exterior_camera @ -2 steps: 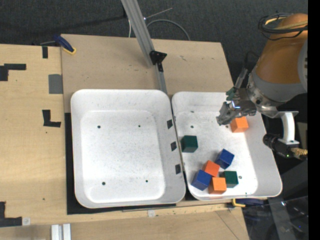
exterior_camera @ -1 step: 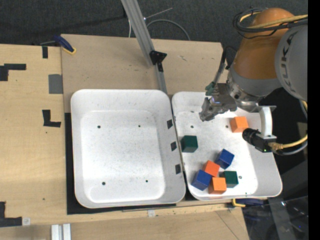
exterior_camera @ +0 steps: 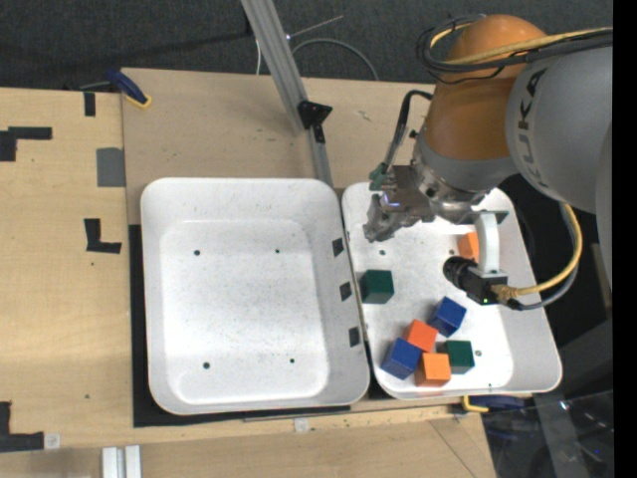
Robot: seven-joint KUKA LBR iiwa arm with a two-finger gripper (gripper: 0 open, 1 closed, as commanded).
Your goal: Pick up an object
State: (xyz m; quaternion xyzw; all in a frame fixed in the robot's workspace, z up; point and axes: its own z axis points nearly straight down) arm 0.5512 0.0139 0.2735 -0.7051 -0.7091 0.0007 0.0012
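My gripper point(exterior_camera: 379, 229) hangs over the upper left part of the right bin point(exterior_camera: 528, 366), fingertips pointing down and left. Nothing shows between the fingers. A dark green cube point(exterior_camera: 377, 286) lies just below the fingertips, apart from them. Lower in the same bin sit a blue cube point(exterior_camera: 450, 314), an orange cube point(exterior_camera: 421, 335), another blue cube point(exterior_camera: 402, 358), an orange cube point(exterior_camera: 435, 368) and a small green cube point(exterior_camera: 459, 355). An orange block point(exterior_camera: 467, 245) lies partly hidden beside the wrist.
The left bin point(exterior_camera: 239, 297) sits beside the right one, their rims touching. A slanted grey metal pole point(exterior_camera: 284, 58) crosses the bench behind the bins. The arm's orange band point(exterior_camera: 488, 68) and cables point(exterior_camera: 552, 277) overhang the right bin's upper half.
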